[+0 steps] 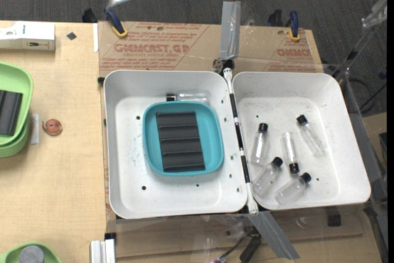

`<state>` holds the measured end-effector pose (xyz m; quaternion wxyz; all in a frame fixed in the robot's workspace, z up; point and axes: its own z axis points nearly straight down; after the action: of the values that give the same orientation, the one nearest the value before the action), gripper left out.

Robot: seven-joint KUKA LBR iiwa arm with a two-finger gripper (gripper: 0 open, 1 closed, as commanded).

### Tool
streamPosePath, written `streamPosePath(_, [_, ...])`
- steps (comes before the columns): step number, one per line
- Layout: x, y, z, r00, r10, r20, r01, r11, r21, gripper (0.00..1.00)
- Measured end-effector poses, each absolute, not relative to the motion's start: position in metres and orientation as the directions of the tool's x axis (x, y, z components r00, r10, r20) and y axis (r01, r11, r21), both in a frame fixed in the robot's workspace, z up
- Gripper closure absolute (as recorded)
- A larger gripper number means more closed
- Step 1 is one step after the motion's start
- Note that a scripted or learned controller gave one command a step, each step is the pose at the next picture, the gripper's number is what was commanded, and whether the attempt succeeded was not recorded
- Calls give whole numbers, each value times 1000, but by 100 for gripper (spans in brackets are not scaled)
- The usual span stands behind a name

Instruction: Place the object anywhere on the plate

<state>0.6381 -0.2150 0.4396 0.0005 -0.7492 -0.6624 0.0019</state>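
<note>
Camera view: teal plate (215, 151) in left bin (120, 151); vials (261, 140) in right bin (345, 151); far cardboard (160, 46) reads "GENCAST".

I count two shallow white plastic bins side by side, the left bin (123, 151) and the right bin (338, 132). In the left one sits one teal square plastic plate (212, 132) carrying one dark ribbed rectangular insert (179, 140). Just above the plate, toward the upper middle of the frame, lies one clear vial with a black cap (184, 97). The right bin holds five more clear black-capped vials (261, 140) (they crowd together low down, so I make it five as best I can). That gives six vials altogether. At the far left edge I see one pale green tray (21, 86).
</note>
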Motion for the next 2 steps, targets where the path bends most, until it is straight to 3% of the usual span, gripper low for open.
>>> streamPosePath(2, [638, -215, 440, 123, 992, -2, 992, -123, -3, 0])
